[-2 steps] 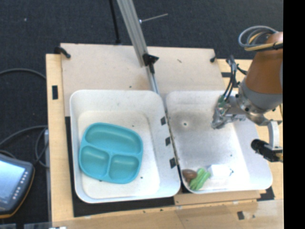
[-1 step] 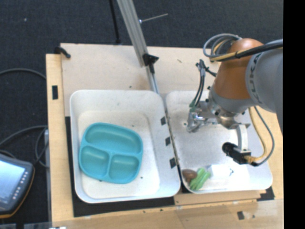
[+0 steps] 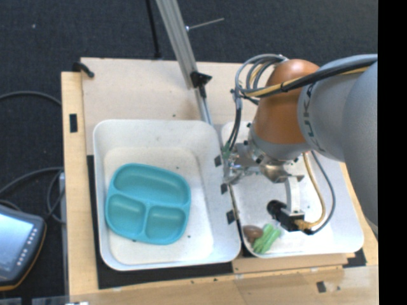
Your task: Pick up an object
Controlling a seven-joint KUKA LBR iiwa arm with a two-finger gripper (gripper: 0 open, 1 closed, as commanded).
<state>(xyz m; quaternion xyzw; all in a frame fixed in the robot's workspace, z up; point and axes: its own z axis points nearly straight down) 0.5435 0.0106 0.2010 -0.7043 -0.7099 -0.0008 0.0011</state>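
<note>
Objects: a green item (image 3: pixel 269 238) and a brown, rounded item (image 3: pixel 253 232) lie touching each other in the near left corner of the right bin (image 3: pixel 337 237).
Gripper: the gripper (image 3: pixel 254 165) hangs low over the right bin's left side, farther from the camera than the two items and apart from them; whether it is released or clenched cannot be told from this angle, and nothing is seen between its fingers.
Arm: the grey arm (image 3: pixel 343 107) enters from the right, its orange band (image 3: pixel 283 107) above the wrist, black and yellow cables (image 3: pixel 318 199) looping beside it.
Left bin: the left bin (image 3: pixel 105 138) holds a turquoise divided plate (image 3: pixel 147 203), lying flat.
Surroundings: both bins sit on a pale wooden bench (image 3: pixel 137 84); a metal pole (image 3: pixel 178 33) slants up behind them.
</note>
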